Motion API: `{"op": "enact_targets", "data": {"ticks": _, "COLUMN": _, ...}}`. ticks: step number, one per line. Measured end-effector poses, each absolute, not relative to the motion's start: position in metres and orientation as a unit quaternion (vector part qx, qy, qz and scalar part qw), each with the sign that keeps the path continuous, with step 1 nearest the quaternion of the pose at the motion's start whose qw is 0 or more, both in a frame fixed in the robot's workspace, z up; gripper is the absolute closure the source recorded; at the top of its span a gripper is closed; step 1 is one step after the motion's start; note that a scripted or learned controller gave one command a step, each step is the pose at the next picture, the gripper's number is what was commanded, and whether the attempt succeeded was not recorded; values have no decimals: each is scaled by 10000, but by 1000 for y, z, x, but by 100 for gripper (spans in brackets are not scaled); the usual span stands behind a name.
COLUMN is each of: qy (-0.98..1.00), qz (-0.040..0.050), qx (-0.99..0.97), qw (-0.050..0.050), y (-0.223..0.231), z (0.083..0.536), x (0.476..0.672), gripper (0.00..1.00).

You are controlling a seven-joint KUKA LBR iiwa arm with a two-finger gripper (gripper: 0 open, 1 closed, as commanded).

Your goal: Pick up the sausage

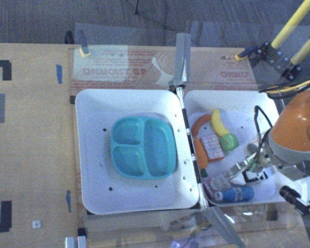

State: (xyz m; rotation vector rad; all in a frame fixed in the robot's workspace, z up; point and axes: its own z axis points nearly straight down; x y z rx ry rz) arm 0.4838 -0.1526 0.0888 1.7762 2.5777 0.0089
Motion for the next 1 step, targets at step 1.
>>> {"op": "enact_targets", "data": {"ticks": 1, "qy": 8291, "qz": 27, "qx": 5590, "qw": 53, "y": -172, "z": 89, "x": 488, "gripper": 0}}
